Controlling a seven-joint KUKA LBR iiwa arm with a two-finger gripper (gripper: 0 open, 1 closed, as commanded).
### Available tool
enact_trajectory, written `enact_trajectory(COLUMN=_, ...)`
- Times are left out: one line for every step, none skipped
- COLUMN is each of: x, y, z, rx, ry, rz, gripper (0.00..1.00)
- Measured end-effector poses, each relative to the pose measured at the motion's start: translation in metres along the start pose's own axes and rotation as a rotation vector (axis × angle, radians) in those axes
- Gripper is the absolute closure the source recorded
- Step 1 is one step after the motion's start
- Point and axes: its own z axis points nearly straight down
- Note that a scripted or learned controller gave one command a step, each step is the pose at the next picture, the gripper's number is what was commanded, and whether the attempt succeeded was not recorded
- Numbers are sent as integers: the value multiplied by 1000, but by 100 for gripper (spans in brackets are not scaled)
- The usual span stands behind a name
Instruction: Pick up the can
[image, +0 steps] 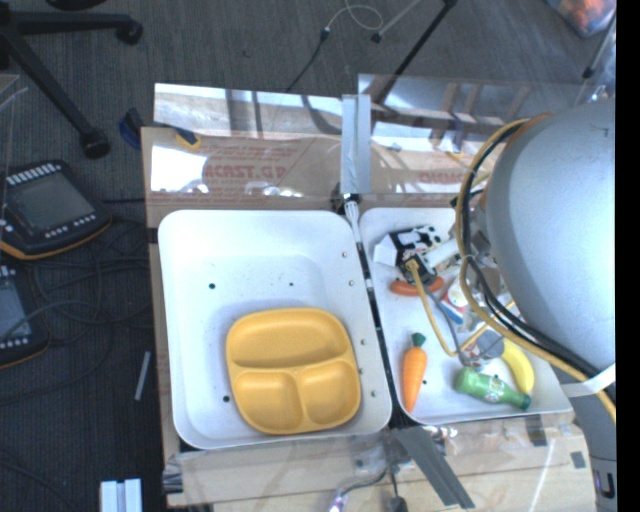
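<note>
The arm's big grey body (560, 230) hangs over the right half of the right bin (385, 225) and hides what lies under it. My gripper (455, 295) is low over the middle of that bin, mostly covered by the wrist and cables. A small grey shape (485, 345) peeks out under the arm, just below the gripper. I cannot tell whether it is the can. Nothing can be seen between the fingers.
The right bin also holds a carrot (413, 372), a green bottle (488, 386), a banana (518, 367) and a small orange-red piece (405, 288). A yellow divided plate (292, 368) lies in the left bin (250, 250). The bins' shared wall runs down the middle.
</note>
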Motion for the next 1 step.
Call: enact_trajectory(x=54, y=-16, z=23, rx=-37, ry=39, rz=-125, gripper=0)
